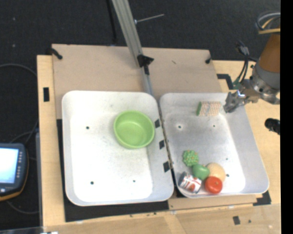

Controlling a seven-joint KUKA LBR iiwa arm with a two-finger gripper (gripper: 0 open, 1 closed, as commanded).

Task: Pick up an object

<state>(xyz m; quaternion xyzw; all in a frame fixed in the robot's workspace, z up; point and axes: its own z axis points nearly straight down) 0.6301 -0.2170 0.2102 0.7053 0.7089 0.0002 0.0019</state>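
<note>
Fingers (233, 103) hover beside a flat, speckled rectangular sponge (208, 109).

Dark carpet (49, 13) around wooden bench (185, 62)

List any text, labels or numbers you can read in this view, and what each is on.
No text reads clearly.
Red-and-white can in the right bin: printed markings, too blurred to read.
Handheld screen at the left edge: lit, contents too small to read.

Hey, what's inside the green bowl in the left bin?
Nothing visible: the green bowl shows only its bare green inside. It stands alone in the left bin. The bin floor beneath it is covered.
</note>
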